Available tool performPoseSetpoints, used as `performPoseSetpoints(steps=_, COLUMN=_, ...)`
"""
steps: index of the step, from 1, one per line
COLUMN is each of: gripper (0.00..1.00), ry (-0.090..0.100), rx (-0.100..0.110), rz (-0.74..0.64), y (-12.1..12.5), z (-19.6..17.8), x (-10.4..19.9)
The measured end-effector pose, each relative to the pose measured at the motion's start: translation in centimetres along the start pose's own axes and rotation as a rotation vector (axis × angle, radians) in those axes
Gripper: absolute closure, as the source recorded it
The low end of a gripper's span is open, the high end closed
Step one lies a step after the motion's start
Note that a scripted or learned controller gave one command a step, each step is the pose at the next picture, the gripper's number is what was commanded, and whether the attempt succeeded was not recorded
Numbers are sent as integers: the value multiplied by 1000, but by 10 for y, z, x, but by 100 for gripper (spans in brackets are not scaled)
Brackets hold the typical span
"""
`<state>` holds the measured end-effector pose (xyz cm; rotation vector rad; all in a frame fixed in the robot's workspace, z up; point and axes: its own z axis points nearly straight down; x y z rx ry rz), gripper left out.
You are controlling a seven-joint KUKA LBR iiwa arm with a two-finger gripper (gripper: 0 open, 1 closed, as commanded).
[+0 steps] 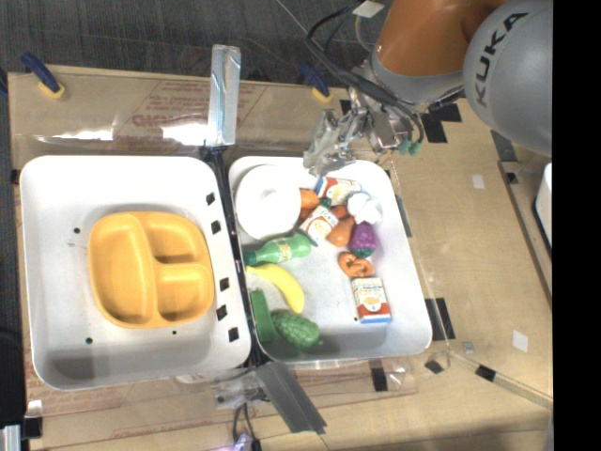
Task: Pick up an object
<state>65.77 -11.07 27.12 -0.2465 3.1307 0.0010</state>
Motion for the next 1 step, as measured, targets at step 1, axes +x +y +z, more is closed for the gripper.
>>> performPoseSetpoints(steps=1, gripper=100, ry=6, rx=-2, rz=-194, y=-45, z=121, x=55)
